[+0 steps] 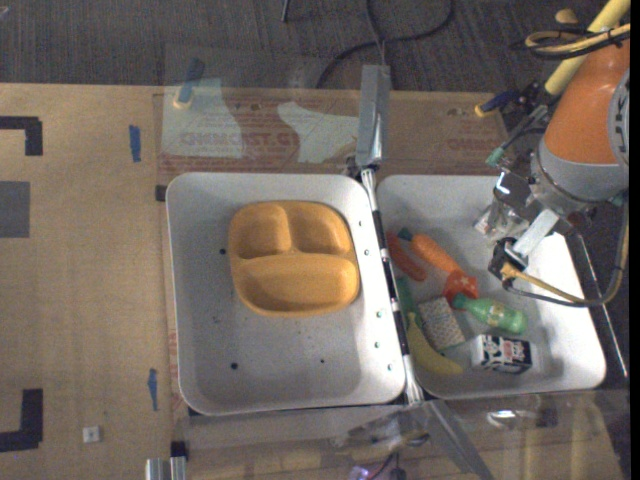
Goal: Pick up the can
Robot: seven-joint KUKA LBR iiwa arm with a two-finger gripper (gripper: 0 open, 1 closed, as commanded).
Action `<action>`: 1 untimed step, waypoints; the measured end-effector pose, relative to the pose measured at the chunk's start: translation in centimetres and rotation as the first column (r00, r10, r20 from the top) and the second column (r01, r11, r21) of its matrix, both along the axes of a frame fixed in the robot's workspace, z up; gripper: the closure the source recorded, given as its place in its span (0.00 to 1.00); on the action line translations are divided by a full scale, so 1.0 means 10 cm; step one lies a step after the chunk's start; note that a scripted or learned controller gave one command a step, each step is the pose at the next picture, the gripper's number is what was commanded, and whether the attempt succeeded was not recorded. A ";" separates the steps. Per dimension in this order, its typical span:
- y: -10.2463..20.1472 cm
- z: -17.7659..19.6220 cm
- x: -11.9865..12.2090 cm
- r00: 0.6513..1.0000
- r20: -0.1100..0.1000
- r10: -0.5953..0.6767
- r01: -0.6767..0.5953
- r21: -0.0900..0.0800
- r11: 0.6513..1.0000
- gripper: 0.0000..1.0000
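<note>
- Tan table (80,268) carries a left bin (200,348) holding an orange plate (293,258).
- Right bin (572,360) sits beside it.
- Tool (498,223) hangs over that bin; how far open, cannot tell.

I'm looking down on a robotics lab bench, not a kitchen, whatever the plastic play food (437,253) suggests. The pale board benchtop (80,268) carries black tape corner marks (25,133) and scraps of blue tape (134,143), the sort of layout marks I see on test rigs. A left bin (200,368) and a right bin (570,358), both shallow and white, sit side by side, an industrial arm (590,108) reaches in, and behind the bench a black cable (370,3) loops over grey carpet (150,18)
</note>
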State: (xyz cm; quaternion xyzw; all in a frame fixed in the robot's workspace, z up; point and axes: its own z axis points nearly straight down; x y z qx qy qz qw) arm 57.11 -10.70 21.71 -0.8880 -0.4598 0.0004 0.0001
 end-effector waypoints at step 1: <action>0.64 -0.07 -0.18 1.000 -0.003 0.007 -0.007 0.001 1.000 1.00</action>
